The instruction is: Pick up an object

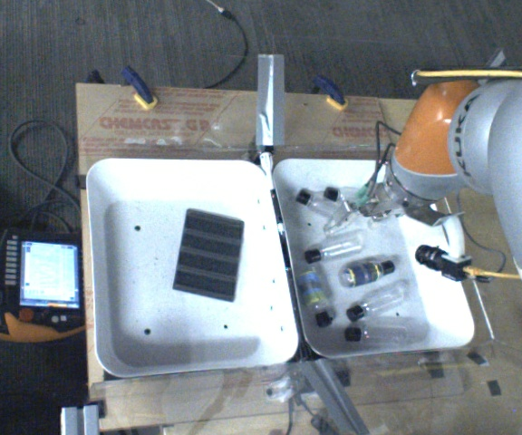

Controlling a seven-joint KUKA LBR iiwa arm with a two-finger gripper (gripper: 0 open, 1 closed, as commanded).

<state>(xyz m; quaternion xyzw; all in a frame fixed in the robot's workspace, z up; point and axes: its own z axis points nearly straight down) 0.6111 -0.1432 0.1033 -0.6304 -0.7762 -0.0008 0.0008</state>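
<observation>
View from above onto a bench with two shallow white bins side by side. The left bin point(98, 243) holds one thing: a dark ridged rectangular slab point(209, 254), lying flat near the bin's middle and turned slightly off square.

The right bin point(466, 326) holds a scatter of small bottles, most of them clear with black caps, all lying on their sides. Two short clear ones point(316, 200) lie in the far left part of the bin, close together. A longer clear vial point(341, 246) lies nearer, towards the middle, with its black cap pointing left. Just near of it lies a dark bottle with a yellow label point(367, 272), close to the bin's centre. A bluish bottle point(314, 290) lies along the left wall. Two more clear vials sit at the near side: one point(381, 298) slanted, the other point(376, 336) against the near wall.

A grey robot arm with an orange band point(429, 139) reaches in from the right. Its gripper point(365, 205) hangs over the far part of the right bin, just right of the two short clear bottles and just beyond the longer vial. It is seen from above amid wires and glare, so I cannot tell whether it is open or closed, or whether it touches a bottle.

A metal post point(270, 107) stands at the far end between the bins. Two blue clamps point(139, 87) grip the board's far edge. On the floor to the left lies a handheld control unit with a lit screen point(42, 277).
</observation>
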